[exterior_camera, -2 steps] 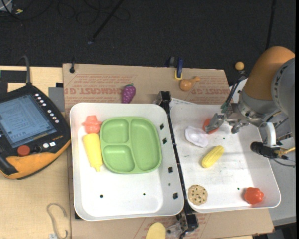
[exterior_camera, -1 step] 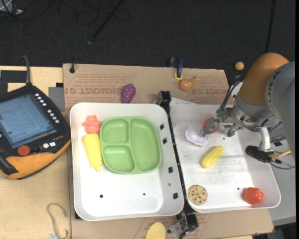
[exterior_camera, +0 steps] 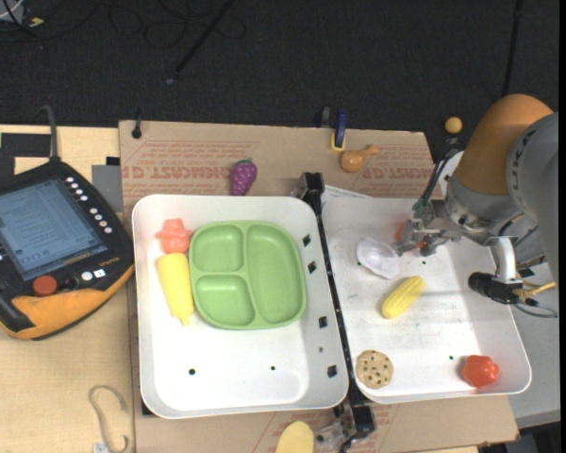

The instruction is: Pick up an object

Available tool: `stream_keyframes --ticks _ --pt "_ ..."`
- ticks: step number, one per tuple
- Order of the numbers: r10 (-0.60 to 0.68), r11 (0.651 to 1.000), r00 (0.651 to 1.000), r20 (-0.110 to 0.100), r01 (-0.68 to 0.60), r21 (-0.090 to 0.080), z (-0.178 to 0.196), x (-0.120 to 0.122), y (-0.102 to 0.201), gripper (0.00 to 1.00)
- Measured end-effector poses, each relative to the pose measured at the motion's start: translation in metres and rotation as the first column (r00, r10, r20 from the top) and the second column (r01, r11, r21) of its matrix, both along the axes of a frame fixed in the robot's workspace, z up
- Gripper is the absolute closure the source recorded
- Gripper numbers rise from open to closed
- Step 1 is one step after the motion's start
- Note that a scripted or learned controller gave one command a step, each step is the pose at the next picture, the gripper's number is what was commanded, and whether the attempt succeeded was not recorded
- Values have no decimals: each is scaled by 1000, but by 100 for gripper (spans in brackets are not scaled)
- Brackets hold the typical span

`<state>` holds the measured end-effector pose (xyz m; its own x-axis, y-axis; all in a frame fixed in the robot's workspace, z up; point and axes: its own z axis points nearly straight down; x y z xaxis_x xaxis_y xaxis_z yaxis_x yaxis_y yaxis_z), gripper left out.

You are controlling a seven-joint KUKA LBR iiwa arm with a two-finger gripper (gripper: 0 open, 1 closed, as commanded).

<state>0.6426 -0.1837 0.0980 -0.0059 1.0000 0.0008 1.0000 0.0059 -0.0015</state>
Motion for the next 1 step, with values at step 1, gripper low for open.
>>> stream_keyframes --ticks 1 --pt "-7 1000 1000 5 7 -2 57 10 -2 100"
